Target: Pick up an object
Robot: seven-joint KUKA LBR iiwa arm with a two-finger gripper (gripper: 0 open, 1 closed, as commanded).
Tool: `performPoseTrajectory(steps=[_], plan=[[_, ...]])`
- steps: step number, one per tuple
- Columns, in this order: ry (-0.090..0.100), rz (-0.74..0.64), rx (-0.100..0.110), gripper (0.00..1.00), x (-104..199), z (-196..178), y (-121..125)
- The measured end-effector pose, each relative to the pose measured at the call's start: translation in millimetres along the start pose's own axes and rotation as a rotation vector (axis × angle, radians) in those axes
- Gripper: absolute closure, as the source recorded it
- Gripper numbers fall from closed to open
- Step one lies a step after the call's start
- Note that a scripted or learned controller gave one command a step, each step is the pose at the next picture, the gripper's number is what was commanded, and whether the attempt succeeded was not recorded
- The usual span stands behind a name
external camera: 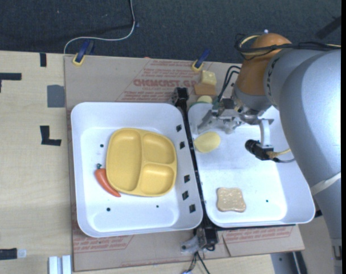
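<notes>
Here, my gripper (214, 119) hung low over the far left corner of the right bin (275, 178), reached in from the right. Whether my jaws were spread or pressed together could not be told from the slanted view, and nothing was seen pinched between them.

(a) Just below the gripper, on the bin floor near the wall shared with the other bin, lay a pale yellow rounded object (207, 142), close to the gripper's tip; contact between the two could not be judged.

(b) Nearer the front of the same bin, well apart from the gripper, a slice of toast (231, 200) lay flat.

(c) My wrist carried the orange band (253, 76), and the broad grey body of my arm (312, 113) covered the bin's right side. A black cable end (259, 149) hung off the wrist over the bin floor.

(d) The left bin (84, 210) held a yellow divided plate (141, 161) with three compartments, lying flat near its middle. An orange toy carrot (106, 182) lay against the plate's left rim, touching it.

(e) Behind the bins, on the cardboard sheet (155, 81), a tan block (206, 84) stood with a small pale round item (204, 100) just in front of it. Two blue clamps (81, 53) gripped the sheet's far edge.
</notes>
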State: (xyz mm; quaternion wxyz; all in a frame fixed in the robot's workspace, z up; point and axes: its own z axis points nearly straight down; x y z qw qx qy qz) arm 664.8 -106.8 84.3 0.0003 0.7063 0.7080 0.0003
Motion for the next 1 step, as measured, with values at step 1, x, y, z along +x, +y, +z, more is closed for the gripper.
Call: performPoseTrajectory(steps=[1], plan=[[-0.001,0.002,0.002,0.0,12.0,-0.4,-25.5]])
